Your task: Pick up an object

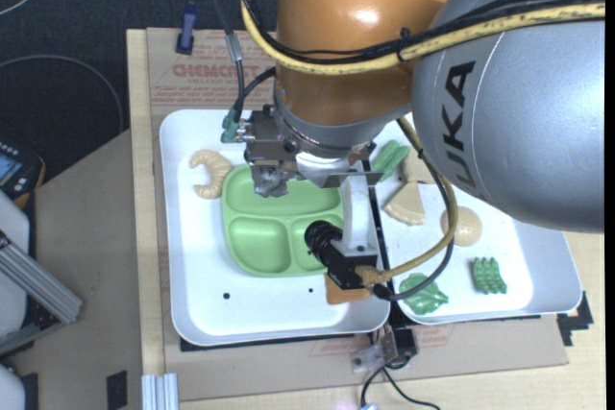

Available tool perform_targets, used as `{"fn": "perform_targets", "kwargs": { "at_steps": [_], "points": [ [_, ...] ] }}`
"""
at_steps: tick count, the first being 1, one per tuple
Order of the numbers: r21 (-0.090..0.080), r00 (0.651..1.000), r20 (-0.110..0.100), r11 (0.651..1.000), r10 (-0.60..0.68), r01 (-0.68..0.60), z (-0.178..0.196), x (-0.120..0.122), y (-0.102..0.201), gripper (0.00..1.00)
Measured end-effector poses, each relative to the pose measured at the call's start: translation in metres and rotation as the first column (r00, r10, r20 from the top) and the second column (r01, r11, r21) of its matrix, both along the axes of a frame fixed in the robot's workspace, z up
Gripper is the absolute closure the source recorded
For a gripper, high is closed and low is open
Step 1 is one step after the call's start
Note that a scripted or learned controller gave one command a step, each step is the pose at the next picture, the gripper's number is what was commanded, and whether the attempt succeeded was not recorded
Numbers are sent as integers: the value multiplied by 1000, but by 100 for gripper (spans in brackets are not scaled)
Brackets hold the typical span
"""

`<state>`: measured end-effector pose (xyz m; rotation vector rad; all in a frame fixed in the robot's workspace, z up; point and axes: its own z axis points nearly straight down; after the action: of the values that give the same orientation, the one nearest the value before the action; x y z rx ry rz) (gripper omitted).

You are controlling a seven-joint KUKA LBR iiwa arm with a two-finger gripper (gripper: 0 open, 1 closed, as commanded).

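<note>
Bench below, two white bins (192,302). Arm hangs low over the left bin, gripper (270,176) just above the green tray (259,240); grip state, cannot tell. Nothing visibly lifted, so the pick looks undone.

green divided tray (259,240) and croissant (209,170) crowd left bin's (192,302) back; its front floor lies open.

We see a tan cardboard sheet with red print (197,70) lying under two shallow white plastic bins (192,235), a small blue clip (186,27) on its top edge, dark carpet (67,34) around it.
</note>
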<state>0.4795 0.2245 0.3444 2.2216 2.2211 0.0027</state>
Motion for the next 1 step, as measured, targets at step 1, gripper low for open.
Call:
{"fn": "perform_targets", "kwargs": {
  "at_steps": [1],
  "points": [
    [1,1000,1,1000,-1,1,10,0,0,100]
  ]
}}
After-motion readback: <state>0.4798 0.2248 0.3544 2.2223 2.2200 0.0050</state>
